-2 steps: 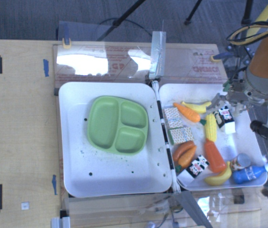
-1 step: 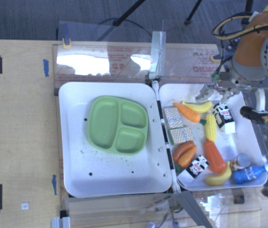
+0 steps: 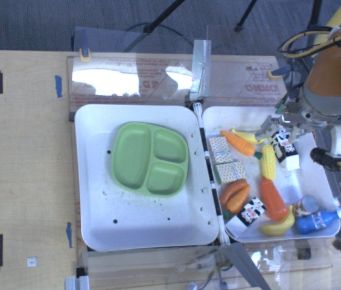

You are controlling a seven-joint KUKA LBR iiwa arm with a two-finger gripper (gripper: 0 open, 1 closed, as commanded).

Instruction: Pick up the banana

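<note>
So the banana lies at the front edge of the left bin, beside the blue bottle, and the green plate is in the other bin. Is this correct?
Not quite. The camera view shows the banana at the front edge of the right bin, beside the blue bottle. The green plate is in the other bin, the left one.

Yellow banana (image 3: 279,225), green tray (image 3: 149,159), white bins (image 3: 98,125)

Banana (image 3: 279,225): smooth yellow plastic, slight gloss. Green plate (image 3: 149,159): matt plastic. White bins (image 3: 92,180): smooth plastic, speckled. Worktop (image 3: 22,162): pale wood, matt. Blue bottle (image 3: 315,221): shiny. Rear panels (image 3: 128,77): clear, glaring.
</note>
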